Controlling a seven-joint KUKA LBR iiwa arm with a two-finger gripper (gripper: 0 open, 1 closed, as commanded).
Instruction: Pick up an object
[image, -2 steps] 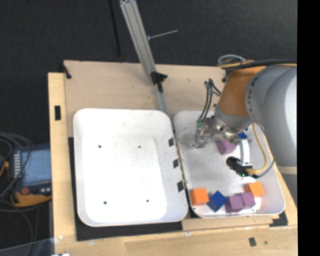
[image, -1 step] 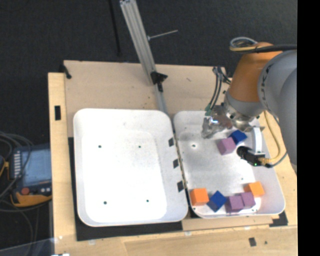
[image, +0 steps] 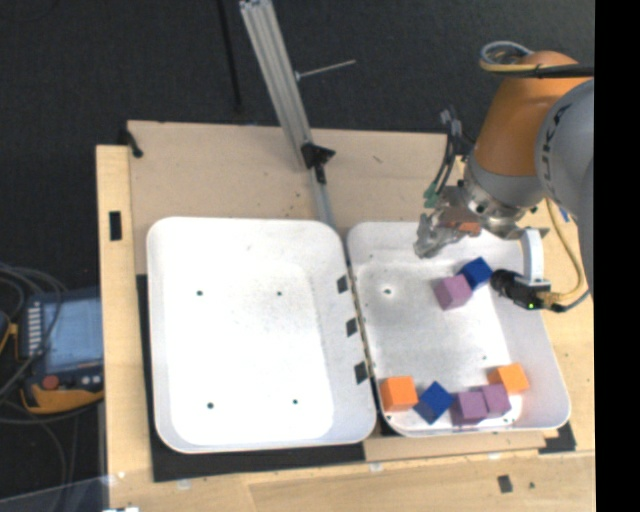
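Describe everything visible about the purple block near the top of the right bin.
The purple block is a small cube with a matte, foam-like surface, turned at a slant to the bin's edges. It sits on the floor of the right bin, in its upper part, apart from the cluster of blocks along the lower edge. A blue block lies just up and to its right, corner close to it or touching; which cannot be told. The tool is above and to its left, not touching it.
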